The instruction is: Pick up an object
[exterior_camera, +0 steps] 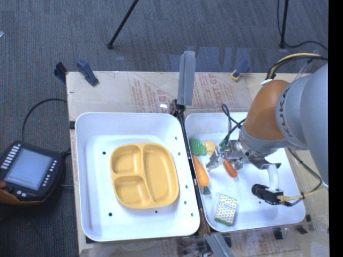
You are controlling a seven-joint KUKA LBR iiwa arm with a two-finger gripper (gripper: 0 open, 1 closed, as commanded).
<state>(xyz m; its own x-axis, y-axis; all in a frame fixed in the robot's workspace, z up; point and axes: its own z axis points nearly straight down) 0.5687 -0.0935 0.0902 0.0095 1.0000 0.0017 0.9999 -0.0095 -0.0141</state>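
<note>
While the grey arm with its orange band leans in over the right-hand shallow white bin, its metal claw hangs low near that bin's left side, and I cannot tell from this slant whether it is spread or closed. Just beside it lies a small orange carrot-shaped toy, close enough that it may be touching the claw's tip, though nothing is plainly seen gripped. Other candidates sit near: a longer orange carrot toy along the bin's left wall, a green leafy toy piece with a pale yellow lump next to it, and a green-and-white patterned flat packet toward the near edge. The left white bin on the counter holds a yellow three-compartment plastic plate (not a likely target, given where the arm is). My reading is that the step in hand is the descent onto, or closing around, the small carrot; the lift is not yet done. The next move calls for a firm closure centred on the carrot's body, then a straight rise, since a round, tapered toy could easily squirt out sideways.
</note>
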